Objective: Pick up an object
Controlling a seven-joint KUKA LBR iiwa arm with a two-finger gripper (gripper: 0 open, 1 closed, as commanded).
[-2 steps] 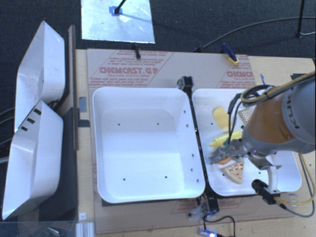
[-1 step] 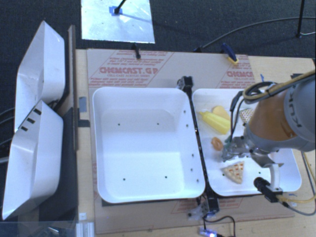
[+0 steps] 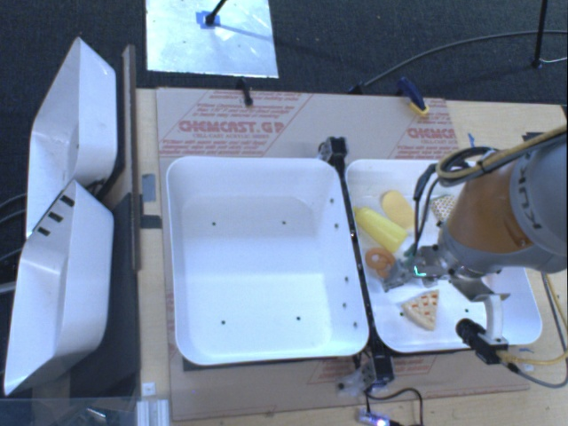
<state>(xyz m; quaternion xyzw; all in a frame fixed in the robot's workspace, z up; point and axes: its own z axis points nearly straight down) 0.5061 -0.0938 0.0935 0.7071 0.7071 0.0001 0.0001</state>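
Observation:
The right bin point(image 3: 383, 335) holds several toy foods: a yellow corn-like piece point(image 3: 379, 226), a pale yellow oval point(image 3: 398, 208), an orange ring point(image 3: 382, 261), a pizza-like wedge point(image 3: 422, 310) and a waffle-patterned piece point(image 3: 441, 208) partly hidden by the arm. My gripper point(image 3: 410, 272) hangs low over the middle of this bin, just right of the orange ring and above the wedge. Its tips are hidden under the wrist.
The left bin point(image 3: 262, 260) lies beside the right one, with a black clamp point(image 3: 335, 149) at the divider's far end. Two spare white bins point(image 3: 67, 220) stand off the bench at left. Cables trail at the front right.

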